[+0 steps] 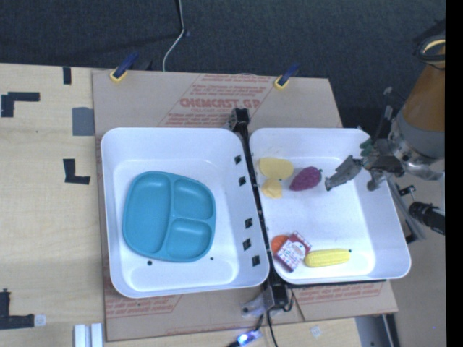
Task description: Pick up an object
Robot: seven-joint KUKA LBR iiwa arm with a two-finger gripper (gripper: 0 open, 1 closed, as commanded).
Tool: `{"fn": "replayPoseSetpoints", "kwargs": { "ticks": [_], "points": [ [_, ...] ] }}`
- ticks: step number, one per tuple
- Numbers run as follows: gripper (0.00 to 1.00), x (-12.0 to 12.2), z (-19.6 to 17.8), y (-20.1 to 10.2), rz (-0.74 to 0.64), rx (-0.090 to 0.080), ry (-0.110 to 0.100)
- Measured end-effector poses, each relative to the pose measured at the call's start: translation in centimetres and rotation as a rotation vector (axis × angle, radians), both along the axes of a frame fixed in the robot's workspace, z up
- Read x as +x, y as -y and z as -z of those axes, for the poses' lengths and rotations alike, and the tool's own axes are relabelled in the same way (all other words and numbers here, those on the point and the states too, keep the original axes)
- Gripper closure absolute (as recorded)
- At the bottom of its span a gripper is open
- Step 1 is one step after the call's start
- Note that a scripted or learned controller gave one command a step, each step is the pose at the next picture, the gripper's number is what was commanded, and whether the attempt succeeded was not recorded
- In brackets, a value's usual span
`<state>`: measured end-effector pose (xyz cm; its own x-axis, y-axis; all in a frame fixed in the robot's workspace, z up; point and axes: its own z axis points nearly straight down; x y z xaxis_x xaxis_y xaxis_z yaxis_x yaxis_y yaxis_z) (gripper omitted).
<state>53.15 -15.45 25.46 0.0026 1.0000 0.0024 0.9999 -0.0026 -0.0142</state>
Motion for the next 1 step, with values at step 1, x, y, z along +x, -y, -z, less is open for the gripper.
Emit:
{"fn": "replayPoseSetpoints", "kwargs": {
  "ticks": [1],
  "points": [
    [0.00, 0.24, -0.68, -0.06, -0.004, -0.002, 0.012]
  ]
}}
